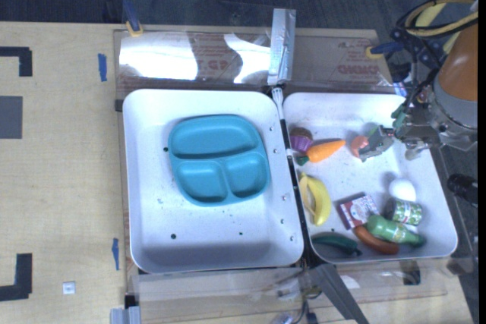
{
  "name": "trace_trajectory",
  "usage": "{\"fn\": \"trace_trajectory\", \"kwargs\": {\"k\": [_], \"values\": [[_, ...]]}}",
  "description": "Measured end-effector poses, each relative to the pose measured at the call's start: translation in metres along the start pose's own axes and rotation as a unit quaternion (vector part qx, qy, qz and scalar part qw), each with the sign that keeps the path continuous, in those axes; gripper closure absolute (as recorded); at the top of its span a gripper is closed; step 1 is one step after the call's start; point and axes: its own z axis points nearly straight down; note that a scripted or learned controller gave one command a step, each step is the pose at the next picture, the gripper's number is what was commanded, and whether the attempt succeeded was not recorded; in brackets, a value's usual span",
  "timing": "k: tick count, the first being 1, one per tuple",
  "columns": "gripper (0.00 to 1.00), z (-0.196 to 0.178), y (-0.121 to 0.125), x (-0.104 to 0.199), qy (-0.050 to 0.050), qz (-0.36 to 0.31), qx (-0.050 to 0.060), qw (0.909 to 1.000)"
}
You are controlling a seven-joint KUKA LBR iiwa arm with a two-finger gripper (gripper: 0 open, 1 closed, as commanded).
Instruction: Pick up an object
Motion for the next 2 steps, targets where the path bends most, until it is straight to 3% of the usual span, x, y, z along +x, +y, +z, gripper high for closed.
{"fn": "trace_trajectory", "kwargs": {"k": [1,2], "values": [[0.0,0.114,0.085,-0.001,-0.001,-0.04,-0.002,0.9992],[0.0,0.168,0.099,0.015,-0.001,-0.102,-0.002,0.9948]]}}
